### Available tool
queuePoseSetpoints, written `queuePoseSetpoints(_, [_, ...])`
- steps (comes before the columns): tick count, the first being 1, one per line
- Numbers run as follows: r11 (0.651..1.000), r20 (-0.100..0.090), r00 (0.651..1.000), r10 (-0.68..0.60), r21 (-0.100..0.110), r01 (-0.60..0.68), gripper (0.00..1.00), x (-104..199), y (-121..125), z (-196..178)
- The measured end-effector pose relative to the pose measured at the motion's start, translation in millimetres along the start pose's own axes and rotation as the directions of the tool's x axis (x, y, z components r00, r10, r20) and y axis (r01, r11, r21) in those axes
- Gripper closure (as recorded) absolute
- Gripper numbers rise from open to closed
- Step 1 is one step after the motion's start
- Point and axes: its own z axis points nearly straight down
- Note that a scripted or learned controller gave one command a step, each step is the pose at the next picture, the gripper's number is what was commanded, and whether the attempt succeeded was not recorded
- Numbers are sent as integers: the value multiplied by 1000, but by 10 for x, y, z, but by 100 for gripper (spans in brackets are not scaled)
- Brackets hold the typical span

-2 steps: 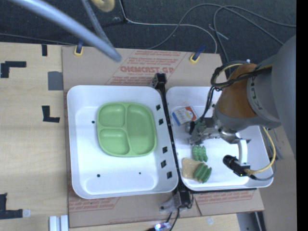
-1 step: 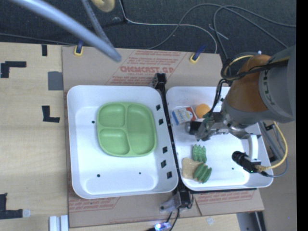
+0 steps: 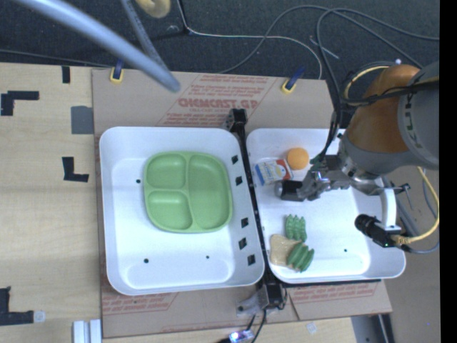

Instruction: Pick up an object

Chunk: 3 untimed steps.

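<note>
In the right bin (image 3: 357, 263), my gripper (image 3: 290, 189) hangs low near the left wall. A small white and blue carton (image 3: 270, 170) lies just up and left of it. An orange ball (image 3: 298, 157) sits right behind it. Nearer the front lie a ridged green piece (image 3: 295, 227), a second green piece (image 3: 301, 257) and a beige piece (image 3: 280, 246). I see nothing held in the gripper.
The left bin (image 3: 121, 213) holds a green divided plate (image 3: 188, 191). The grey arm with its orange band (image 3: 378, 120) covers the right bin's far right part. Cables run across the dark floor behind the bench.
</note>
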Motion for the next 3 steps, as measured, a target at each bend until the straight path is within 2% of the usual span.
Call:
queuePoseSetpoints(1, [1000, 0, 1000, 0, 0, 0, 100, 1, 8, -351])
queuePoseSetpoints(2, [1000, -2, 1000, -6, 3, 6, 100, 607, 164, -395])
queuePoseSetpoints(3, [1000, 0, 1000, -4, 4, 4, 100, 1079, 299, -320])
